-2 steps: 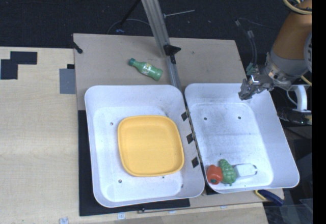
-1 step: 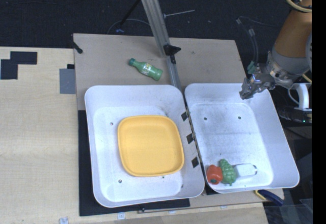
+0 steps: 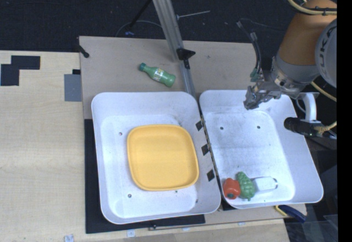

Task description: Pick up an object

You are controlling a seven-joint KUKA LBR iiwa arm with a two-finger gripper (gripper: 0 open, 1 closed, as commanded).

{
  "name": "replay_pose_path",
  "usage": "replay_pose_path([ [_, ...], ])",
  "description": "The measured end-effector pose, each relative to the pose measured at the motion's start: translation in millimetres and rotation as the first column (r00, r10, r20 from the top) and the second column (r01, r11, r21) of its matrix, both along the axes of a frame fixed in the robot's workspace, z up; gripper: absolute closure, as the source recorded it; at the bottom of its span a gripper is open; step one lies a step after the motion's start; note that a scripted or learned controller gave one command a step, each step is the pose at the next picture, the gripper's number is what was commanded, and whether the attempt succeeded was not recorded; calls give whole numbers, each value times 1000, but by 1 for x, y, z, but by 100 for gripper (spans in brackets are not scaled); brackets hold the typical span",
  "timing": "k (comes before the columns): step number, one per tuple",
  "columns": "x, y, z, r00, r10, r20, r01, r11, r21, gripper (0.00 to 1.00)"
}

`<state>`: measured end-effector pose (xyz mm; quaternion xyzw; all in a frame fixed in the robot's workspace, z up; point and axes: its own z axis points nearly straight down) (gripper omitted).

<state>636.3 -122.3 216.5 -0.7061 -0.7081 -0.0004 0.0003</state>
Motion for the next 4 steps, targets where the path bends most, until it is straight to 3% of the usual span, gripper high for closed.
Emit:
replay_pose_path([
  [4,24,203,7,1000,0,-2,0,1000,0,100],
])
